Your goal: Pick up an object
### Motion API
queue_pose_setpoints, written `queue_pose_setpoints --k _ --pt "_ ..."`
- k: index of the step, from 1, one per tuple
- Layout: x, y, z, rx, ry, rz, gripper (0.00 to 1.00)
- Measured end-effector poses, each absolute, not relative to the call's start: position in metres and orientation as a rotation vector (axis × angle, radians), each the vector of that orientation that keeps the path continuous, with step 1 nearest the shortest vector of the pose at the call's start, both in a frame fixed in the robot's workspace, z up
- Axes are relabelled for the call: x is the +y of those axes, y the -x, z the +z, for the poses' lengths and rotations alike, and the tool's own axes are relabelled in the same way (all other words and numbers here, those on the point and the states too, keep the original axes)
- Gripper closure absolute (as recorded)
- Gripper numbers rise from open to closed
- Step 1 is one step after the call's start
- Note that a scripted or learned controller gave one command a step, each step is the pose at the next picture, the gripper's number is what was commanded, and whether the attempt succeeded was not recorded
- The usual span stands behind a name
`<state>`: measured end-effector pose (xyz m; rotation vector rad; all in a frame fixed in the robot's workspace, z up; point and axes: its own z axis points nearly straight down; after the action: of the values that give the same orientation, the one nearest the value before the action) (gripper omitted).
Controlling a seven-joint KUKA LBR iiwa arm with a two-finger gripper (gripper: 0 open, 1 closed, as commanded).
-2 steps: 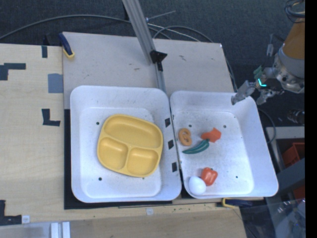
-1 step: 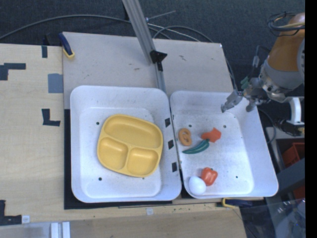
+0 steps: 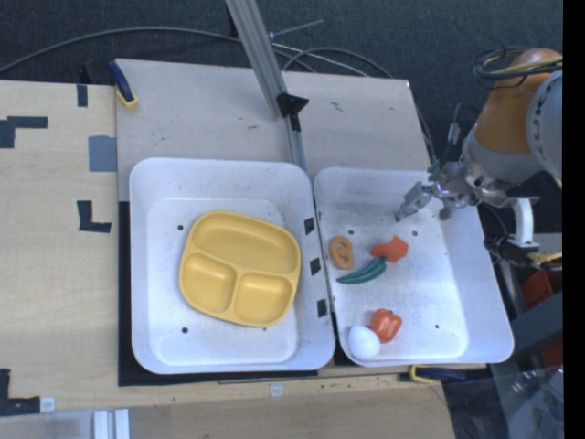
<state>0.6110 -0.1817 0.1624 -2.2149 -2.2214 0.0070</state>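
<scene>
**Gripper poised over the right bin, nothing in its grasp**

The gripper (image 3: pixel 428 201) hangs above the upper part of the right bin (image 3: pixel 475 273), near its far right corner, reaching in from the grey arm (image 3: pixel 512 122) with the orange band. Its two fingers (image 3: pixel 409 205) are spread apart, and nothing sits between them; only bare white bin floor shows under the tips. They touch none of the objects.

The things to pick lie lower in the same bin, well apart from the gripper. A small orange-red block (image 3: pixel 394 249) sits near the bin's middle, with a green pepper-shaped piece (image 3: pixel 364 272) just beside it, touching or nearly so. A tan, round piece (image 3: pixel 342 252) lies to their left, close to the bin's left wall. At the near edge, a red-orange pepper (image 3: pixel 387 324) rests against a white egg (image 3: pixel 364 341).

The left bin (image 3: pixel 151 245) holds a yellow divided plate (image 3: pixel 239 268) with three compartments. Both bins stand side by side on the surface (image 3: pixel 55 245).
</scene>
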Motion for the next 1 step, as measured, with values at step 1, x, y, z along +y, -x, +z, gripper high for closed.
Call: queue_pose_setpoints --k 1 --pt "-0.1805 -0.6044 0.0988 -2.220 2.215 0.008 0.00"
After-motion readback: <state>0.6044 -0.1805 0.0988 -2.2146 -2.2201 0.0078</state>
